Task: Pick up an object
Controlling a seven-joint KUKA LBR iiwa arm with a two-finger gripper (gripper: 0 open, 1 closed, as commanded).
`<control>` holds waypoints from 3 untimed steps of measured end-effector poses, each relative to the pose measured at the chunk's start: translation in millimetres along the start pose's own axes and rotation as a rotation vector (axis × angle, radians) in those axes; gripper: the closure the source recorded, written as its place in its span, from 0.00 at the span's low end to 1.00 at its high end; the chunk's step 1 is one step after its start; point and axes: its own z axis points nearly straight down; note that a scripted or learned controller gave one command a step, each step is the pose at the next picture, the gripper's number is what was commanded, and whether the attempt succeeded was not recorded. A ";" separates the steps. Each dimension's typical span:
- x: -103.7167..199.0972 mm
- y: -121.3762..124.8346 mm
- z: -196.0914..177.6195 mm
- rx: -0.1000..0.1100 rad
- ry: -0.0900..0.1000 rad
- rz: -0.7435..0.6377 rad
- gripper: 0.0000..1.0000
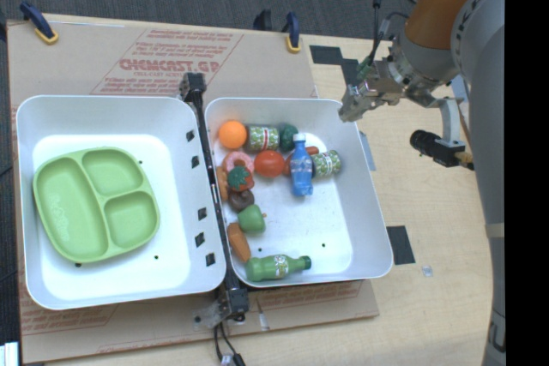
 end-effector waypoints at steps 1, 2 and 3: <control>19.1 -82.3 68.1 0.004 0.002 0.001 0.00; 43.0 -150.0 157.9 0.004 0.003 -0.001 0.00; 42.9 -149.9 157.9 0.003 0.003 0.000 0.00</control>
